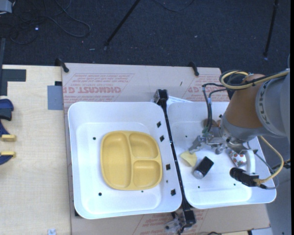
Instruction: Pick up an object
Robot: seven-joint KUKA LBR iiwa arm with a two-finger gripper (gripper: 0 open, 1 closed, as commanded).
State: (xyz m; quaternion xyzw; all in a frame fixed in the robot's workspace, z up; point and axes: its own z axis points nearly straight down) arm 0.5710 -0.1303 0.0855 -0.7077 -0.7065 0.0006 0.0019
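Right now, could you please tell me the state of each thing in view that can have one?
Yellow divided plate: lying flat, open side up, in the left bin.
Pale yellow wedge: lying loose on the floor of the right bin, near the divider.
Black cylinder: on its side, close beside the wedge.
Gripper: low over the right bin, just above the wedge; no thing seen in its grasp.
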